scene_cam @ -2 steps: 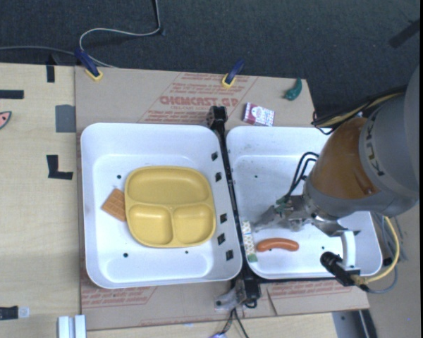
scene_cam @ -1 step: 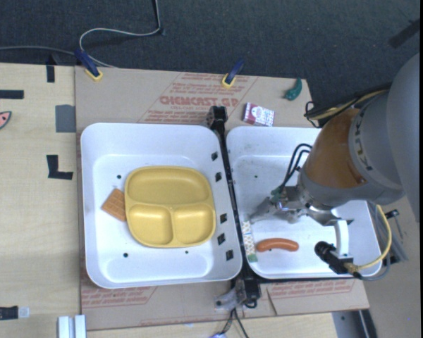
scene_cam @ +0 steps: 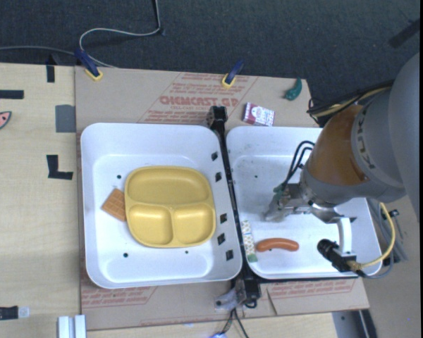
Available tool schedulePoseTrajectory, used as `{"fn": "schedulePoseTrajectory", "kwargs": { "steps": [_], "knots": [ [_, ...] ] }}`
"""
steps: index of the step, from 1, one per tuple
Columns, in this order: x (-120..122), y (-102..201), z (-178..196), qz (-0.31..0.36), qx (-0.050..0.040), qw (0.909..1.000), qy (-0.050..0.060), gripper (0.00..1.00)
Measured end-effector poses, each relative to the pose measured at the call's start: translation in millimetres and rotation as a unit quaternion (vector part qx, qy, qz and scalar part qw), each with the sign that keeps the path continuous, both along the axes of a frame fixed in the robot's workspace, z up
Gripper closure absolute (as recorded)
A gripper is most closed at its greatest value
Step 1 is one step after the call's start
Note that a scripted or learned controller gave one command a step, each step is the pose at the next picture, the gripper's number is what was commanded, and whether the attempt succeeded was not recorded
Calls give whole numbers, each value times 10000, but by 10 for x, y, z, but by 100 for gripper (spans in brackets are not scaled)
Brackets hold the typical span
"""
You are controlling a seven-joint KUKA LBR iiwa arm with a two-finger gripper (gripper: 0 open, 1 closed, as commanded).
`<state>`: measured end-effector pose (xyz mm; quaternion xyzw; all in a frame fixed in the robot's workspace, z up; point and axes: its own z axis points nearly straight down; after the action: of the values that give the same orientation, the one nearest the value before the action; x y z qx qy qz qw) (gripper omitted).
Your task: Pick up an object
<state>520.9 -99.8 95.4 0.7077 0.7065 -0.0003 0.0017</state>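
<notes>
Across the right shallow white bin (scene_cam: 254,153), my jaws (scene_cam: 276,210), state unclear, should drop squarely over the orange sausage-shaped toy (scene_cam: 276,245) nearby

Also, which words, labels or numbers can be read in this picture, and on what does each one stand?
"CHEMCAST GP": red print on the brown cardboard sheet behind the bins; the smaller red lines under it are too blurred to read.
Small packet on the cardboard: its print is too small to read.
</notes>
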Motion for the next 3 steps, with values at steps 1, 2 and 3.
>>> {"fn": "schedulePoseTrajectory", "kwargs": {
  "steps": [1,2,3],
  "knots": [
    [0,0,-1,1,1,10000,1,0],
    [-2,6,91,3,6,10000,10,100],
    [-3,6,90,4,5,10000,9,0]
  ]
}}
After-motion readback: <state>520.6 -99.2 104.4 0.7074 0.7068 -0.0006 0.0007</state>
